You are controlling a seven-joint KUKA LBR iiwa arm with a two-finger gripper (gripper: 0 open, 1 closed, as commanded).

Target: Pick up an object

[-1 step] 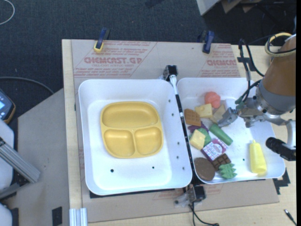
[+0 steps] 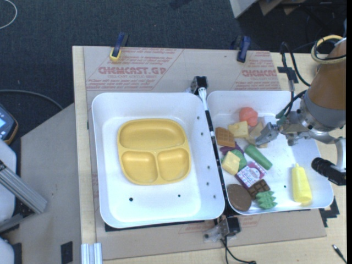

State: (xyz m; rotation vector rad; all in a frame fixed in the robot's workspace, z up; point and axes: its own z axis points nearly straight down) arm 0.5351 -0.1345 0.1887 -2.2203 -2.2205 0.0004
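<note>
From the camera above, the hand point(image 2: 268, 135) sits low in the right bin point(image 2: 275, 100), reaching in from the right at the edge of a crowded heap of toy food; whether it is open or closed, or has anything in it, I cannot tell at this size. Just beside it lie a tan piece point(image 2: 256, 130), a yellow wedge point(image 2: 239, 128) and a pink ball point(image 2: 248, 114), with a green stick point(image 2: 258, 157) just below. Further down are a purple packet point(image 2: 250, 175), a brown disc point(image 2: 238, 197) and a green leafy piece point(image 2: 266, 200), while a yellow corn cob point(image 2: 301, 184) lies apart near the right wall. The left bin point(image 2: 104, 147) carries a yellow divided plate point(image 2: 153, 150). The main risk, as I judge it, is the crowding: a close could catch two pieces, pinch only an edge, or shove neighbours aside so nothing lifts. Rounded items like the ball may squirt out.
</note>
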